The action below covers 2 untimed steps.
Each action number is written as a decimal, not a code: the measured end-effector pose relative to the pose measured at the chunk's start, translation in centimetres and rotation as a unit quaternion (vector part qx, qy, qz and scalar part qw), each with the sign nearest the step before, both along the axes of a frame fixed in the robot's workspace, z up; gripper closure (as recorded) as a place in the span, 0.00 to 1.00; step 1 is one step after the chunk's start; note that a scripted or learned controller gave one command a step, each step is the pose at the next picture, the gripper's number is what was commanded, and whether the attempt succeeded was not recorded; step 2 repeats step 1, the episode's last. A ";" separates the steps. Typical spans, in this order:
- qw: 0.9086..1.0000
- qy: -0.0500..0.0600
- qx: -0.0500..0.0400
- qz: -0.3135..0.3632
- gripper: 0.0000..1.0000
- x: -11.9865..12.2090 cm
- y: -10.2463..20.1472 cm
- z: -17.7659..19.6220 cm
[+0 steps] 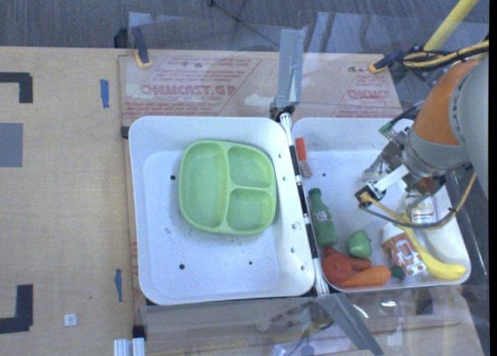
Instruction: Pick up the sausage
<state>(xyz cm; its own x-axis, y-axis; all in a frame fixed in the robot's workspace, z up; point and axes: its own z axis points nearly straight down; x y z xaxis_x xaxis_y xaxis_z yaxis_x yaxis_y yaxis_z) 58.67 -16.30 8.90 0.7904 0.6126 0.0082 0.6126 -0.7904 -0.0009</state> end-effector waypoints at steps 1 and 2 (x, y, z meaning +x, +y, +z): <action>1.000 -0.001 -0.003 -0.021 0.00 -5.4 0.1 0.0; 1.000 -0.001 -0.003 -0.021 0.00 -5.4 0.1 0.0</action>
